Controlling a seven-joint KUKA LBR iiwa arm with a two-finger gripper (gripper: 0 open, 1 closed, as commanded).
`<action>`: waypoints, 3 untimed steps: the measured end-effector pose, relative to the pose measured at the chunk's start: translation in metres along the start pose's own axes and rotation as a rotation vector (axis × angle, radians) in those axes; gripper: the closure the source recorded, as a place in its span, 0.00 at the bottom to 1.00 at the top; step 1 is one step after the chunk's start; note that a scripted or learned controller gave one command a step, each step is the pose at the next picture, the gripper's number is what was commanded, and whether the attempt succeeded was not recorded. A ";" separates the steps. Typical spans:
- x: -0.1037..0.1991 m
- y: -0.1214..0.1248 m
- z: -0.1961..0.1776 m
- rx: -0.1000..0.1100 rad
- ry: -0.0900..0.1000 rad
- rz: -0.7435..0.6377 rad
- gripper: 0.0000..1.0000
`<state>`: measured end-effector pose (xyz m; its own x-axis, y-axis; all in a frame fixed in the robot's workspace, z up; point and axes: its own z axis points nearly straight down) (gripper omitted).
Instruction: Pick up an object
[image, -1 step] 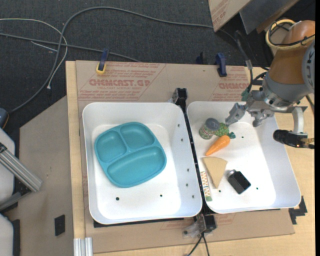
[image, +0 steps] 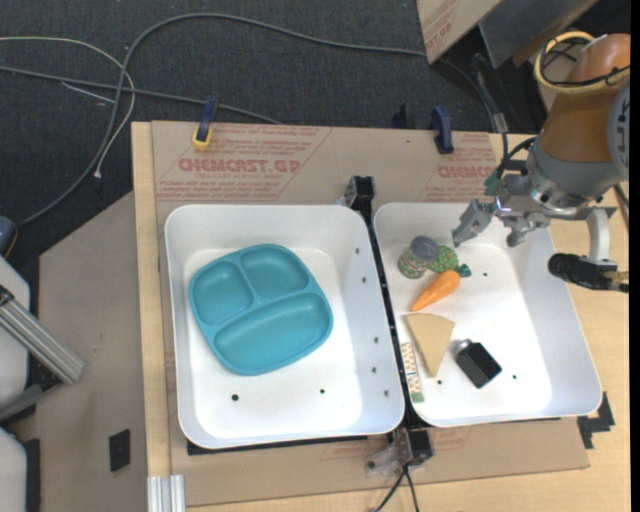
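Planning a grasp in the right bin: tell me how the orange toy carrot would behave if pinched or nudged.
The orange toy carrot tapers to a point, so fingers would probably slide toward its thin end. Its rounded body looks apt to roll if nudged sideways. It lies against the grey-green object, which may shift with it.

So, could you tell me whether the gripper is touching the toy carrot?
Apart: the camera view shows bare white bin floor between the gripper and the carrot.

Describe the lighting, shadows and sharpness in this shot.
Camera view: even, soft overhead light; faint shadows beside the blue plate and black block; mild glare on the right bin; objects sharp, the pincer slightly soft.
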<state>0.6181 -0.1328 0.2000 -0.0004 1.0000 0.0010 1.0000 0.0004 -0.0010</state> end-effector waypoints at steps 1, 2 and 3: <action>0.002 -0.003 0.042 0.005 0.001 0.000 0.00; 0.006 -0.007 0.105 0.007 0.002 0.000 0.00; 0.007 -0.007 0.116 0.003 0.001 0.001 0.00</action>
<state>0.6105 -0.1257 0.0844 0.0003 1.0000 0.0016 1.0000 -0.0003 -0.0040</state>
